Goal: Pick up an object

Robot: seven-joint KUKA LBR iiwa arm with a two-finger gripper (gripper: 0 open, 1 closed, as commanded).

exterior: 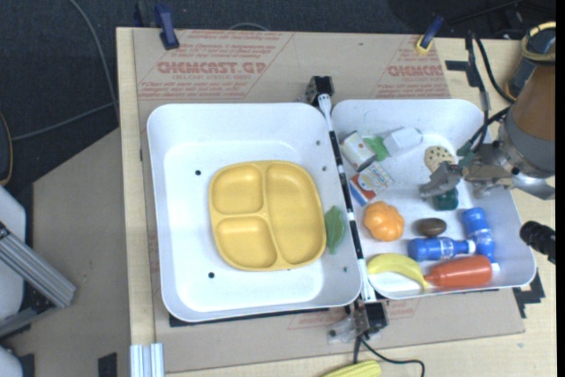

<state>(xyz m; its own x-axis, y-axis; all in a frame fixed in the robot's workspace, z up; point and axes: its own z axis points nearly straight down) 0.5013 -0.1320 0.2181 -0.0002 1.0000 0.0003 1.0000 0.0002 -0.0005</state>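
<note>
My gripper (444, 182) hangs over the middle of the right bin (459, 112), reaching in from the right. Just under its tip lies a small teal object (447, 201), partly covered by it. Around it are a speckled round cookie (437, 156), an orange (383, 221), a brown oval piece (431, 227) and a blue bottle (450, 245). A red object (459, 272) and a banana (397, 268) lie along the front wall. A white and green carton (364, 148) and a white bottle (403, 139) sit at the back left.
The left bin (172, 190) holds a yellow divided plate (265, 214) with a green leaf-shaped piece (335, 228) beside its right edge. A small printed card (371, 181) lies near the divider. Cables run down on the right behind the arm.
</note>
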